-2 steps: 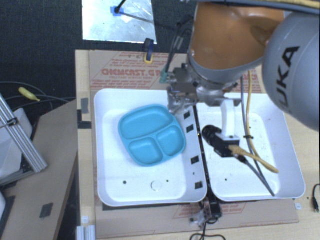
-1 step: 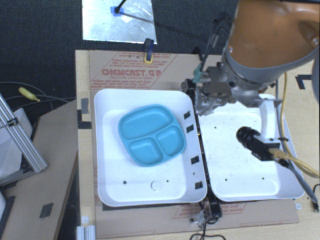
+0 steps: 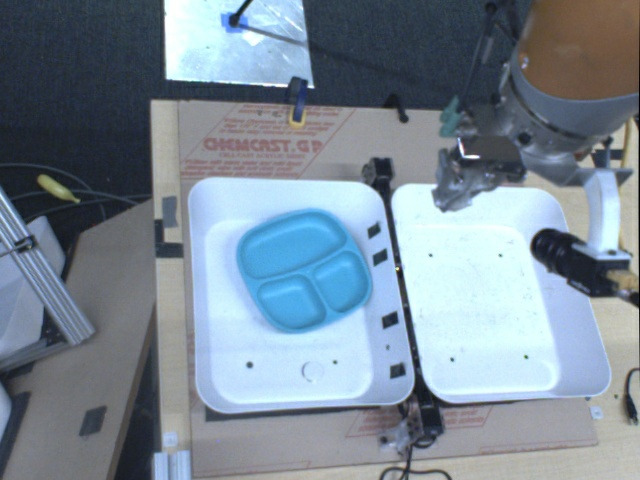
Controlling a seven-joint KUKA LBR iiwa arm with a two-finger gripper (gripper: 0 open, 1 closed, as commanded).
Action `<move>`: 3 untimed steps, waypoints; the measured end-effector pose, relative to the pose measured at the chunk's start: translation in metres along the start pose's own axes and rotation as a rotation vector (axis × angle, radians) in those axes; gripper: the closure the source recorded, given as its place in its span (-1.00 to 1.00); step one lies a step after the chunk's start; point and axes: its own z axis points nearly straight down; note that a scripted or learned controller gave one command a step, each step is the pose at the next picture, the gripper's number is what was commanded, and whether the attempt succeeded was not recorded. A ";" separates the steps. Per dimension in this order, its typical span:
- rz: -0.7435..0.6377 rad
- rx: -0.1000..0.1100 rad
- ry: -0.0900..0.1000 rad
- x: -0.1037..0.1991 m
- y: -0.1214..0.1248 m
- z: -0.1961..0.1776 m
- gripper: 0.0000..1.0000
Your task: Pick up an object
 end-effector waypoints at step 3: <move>-0.013 -0.003 0.003 0.057 0.001 0.007 1.00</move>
